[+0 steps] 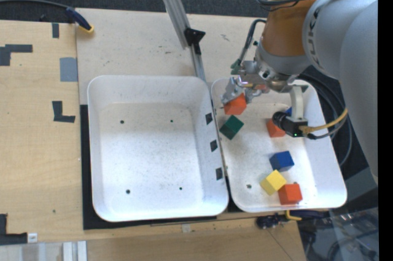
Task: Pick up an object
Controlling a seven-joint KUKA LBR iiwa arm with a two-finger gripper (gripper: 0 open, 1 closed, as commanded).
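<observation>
My gripper point(237, 96) hangs over the far left corner of the right bin point(325, 192). An orange block point(235, 106) sits between its fingertips, and the fingers look closed on it. Just below lies a dark green block point(231, 128), close to the bin's left wall. A red block point(275, 128) rests mid-bin, partly behind a black cable piece. Toward the near end are a blue block point(282, 160), a yellow block point(274, 182) and another orange-red block point(290, 193).
The left bin point(98, 131) stands beside the right one, their rims touching. A slanted metal pole point(172, 2) runs from the top down to the bins' shared far corner. The grey arm with its orange band point(295, 14) covers the far right.
</observation>
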